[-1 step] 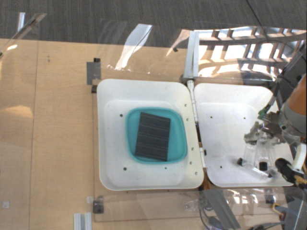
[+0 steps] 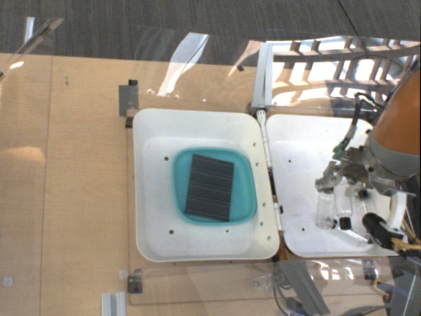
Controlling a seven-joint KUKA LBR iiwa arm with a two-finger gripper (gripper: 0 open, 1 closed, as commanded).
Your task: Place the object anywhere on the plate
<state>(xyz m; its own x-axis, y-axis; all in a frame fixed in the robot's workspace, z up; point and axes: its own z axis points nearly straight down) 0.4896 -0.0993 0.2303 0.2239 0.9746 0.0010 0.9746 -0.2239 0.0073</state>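
Over the right-hand bin (image 2: pixel 296 176), near its outer edge, the arm (image 2: pixel 398 130) is hanging with its hand (image 2: pixel 342 203) pointing down at the white floor; whether that hand is apart or together I cannot tell, since the parts blur into glare and clear plastic. Nothing dark is showing under it. Across the divider, in the left bin (image 2: pixel 151 176), a teal plate (image 2: pixel 181 176) is sitting near the middle, and a dark ribbed block (image 2: pixel 210 187) is lying flat on it, tilted slightly, well inside the rim. Judging from that, the placing is looking done, or very nearly so. What could go wrong from here is mostly a matter of disturbance: if the arm is sweeping back across the left bin at low height, it could be catching the block's edge and pushing it off the plate, or nudging the plate itself toward a bin wall.
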